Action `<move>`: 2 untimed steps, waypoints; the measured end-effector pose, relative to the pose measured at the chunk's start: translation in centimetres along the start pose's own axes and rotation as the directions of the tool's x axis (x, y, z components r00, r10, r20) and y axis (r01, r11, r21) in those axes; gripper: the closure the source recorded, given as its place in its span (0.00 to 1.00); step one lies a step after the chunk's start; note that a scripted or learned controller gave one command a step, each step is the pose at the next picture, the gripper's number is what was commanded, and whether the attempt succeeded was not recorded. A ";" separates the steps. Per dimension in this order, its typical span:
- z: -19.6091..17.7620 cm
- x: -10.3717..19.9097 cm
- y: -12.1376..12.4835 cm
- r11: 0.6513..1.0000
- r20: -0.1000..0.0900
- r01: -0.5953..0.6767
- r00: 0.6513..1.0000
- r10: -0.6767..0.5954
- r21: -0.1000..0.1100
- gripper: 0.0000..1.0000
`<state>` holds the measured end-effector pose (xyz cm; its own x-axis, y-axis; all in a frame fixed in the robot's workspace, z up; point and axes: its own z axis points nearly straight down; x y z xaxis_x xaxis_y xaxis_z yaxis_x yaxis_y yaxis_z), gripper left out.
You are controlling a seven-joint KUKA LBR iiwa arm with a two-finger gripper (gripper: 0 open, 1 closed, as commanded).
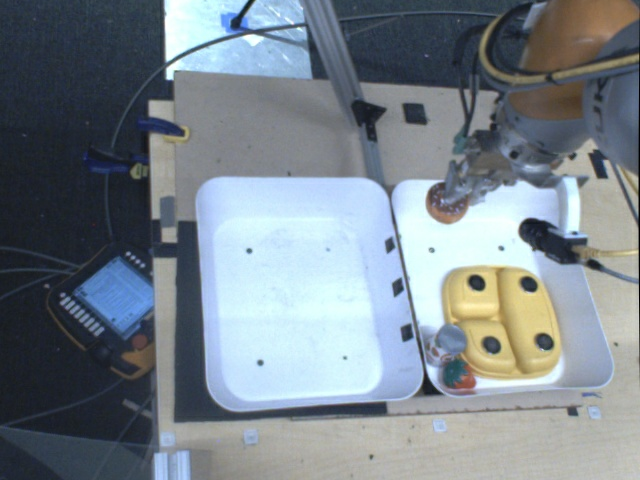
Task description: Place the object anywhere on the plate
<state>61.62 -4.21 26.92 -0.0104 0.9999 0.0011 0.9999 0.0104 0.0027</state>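
Note:
A yellow plate with several compartments lies in the near half of the right bin. At that bin's far left corner my gripper points down from the orange-banded wrist. Its fingers are closed on a small round brown object, which sits at their tips just above the bin floor. The brown object is well clear of the plate, up and to the left of it.
Two small items, a grey one and a red-green one, lie by the plate's near left corner. The left bin adjoins. A black fitting juts over the right bin's far right side.

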 end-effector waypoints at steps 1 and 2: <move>1.3 5.8 2.1 1.000 0.000 -0.001 1.000 0.001 0.000 1.00; 1.4 10.4 3.4 1.000 0.000 -0.002 1.000 0.002 -0.001 1.00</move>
<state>64.91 6.24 25.54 -0.0084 1.0000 0.0008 1.0000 0.0084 0.0035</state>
